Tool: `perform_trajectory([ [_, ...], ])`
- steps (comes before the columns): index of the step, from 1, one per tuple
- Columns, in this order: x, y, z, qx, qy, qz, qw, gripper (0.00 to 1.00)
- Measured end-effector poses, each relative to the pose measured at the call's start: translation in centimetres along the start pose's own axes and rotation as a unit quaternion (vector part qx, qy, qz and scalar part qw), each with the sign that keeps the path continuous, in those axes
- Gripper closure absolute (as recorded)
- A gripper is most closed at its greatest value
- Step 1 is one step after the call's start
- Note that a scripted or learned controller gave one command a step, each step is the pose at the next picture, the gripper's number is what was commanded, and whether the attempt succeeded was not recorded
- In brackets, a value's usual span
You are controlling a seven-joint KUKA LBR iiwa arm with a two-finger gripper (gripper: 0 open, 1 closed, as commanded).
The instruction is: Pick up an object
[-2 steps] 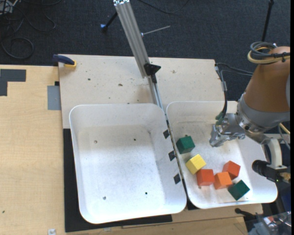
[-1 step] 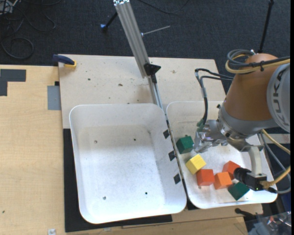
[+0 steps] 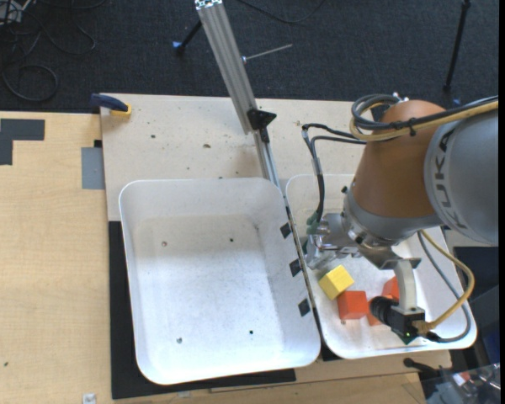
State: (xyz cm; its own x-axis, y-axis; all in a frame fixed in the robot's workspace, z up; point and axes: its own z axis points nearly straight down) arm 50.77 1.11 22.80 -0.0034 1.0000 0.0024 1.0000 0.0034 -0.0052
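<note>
Arm point(image 3: 454, 171) comes in from the right, grey link up top, orange band point(image 3: 396, 162) bulging just above the wrist. Wrist sits over the right bin point(image 3: 299, 194), bent down toward its near-left part. Black and yellow cables loop around the wrist, trailing to the near side. Gripper point(image 3: 324, 247) hangs low inside that bin, close to its left wall. Metal hardware visible there, finger gap too cluttered to read.

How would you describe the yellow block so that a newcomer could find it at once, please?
Look at the right-hand white bin, under the grey and orange arm. Near that bin's left wall lies the yellow block. It is the only yellow piece; the block beside it is orange-red.
</note>
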Motion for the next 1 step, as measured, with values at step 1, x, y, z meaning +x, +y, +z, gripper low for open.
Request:
perform_trajectory([
  [1,5.99,-0.45,-0.57,-0.001,0.0,-0.001,1.0,1.0],
])
